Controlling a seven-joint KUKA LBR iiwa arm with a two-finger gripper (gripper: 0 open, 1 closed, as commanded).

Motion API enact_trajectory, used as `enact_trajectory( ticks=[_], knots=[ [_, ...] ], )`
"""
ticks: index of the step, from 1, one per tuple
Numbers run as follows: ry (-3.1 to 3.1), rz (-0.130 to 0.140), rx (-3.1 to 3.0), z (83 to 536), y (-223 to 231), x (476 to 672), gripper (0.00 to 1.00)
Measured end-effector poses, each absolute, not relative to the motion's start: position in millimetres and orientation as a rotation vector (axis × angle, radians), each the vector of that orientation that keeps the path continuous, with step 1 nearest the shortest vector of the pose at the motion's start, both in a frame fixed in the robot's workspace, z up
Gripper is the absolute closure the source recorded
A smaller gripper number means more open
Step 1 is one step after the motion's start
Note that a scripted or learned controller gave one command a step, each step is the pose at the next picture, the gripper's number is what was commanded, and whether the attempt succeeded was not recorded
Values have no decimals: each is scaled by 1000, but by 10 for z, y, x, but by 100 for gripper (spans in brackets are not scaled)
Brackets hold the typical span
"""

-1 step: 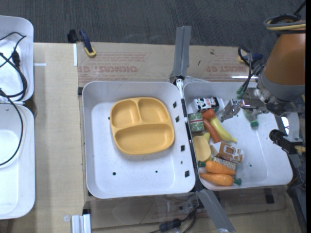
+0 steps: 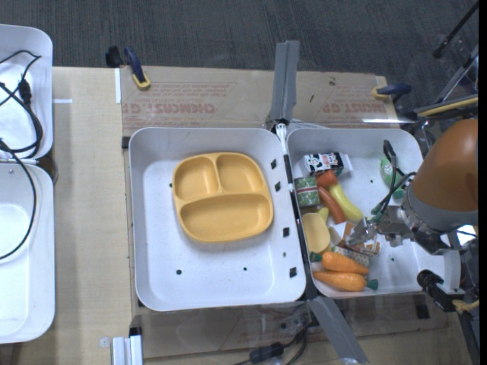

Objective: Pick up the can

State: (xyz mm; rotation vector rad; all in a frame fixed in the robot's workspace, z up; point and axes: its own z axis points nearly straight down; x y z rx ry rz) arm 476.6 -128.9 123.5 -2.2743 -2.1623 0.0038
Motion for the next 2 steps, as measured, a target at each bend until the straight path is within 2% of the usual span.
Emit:
enact_trajectory(
  ticks=[1,2],
  knots=[
    [-1649,5,-2670,903,-1016,4763,0],
    [-1641,8,-2673,986,-1028,4760,100]
  ],
)
